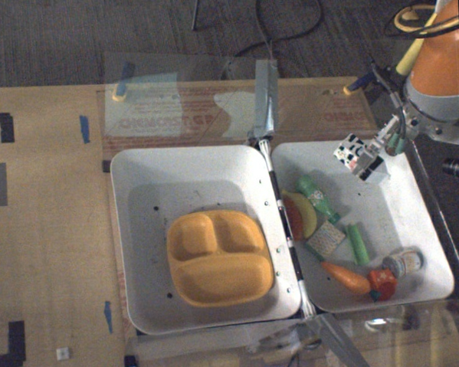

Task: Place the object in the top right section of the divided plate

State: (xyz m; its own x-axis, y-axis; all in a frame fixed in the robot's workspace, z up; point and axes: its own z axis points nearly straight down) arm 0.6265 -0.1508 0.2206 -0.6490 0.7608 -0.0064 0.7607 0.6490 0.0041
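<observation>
A tan wooden bench [49, 250] seen from above at a slant, with dark carpet and a loose black cable beyond its far edge. Blue tape marks and black squares dot the bench's left side. Two shallow white bins sit side by side in the middle, split by a metal strip.

The left bin [137, 176] holds an orange divided plate [218, 258], lying flat near the bin's centre. The plate has two small sections along its far side and one wide section along its near side. All three sections look bare. The top right section [238, 232] is the small one closest to the metal strip.

The right bin [424, 230] holds a loose cluster of toy food: a green bottle [316, 196], a red and yellow-green slice [299, 215] against the strip, a pale checked block [326, 239], a green stick [358, 245], a carrot [346, 277], a red piece [383, 284] and a small jar [405, 263].

The arm enters from the right, orange band at the upper right corner. Its pincer [366, 162] hangs over the far part of the right bin, pointing down and leftward. Nothing is visible between its fingers, and whether they are spread or closed cannot be told.

No object has been lifted, so the task looks to be at its start. The toys lie nearer the viewer than the pincer, mostly a little to its left; the green bottle is closest, its long axis running diagonally. The plate lies well apart to the left, across the strip.
</observation>
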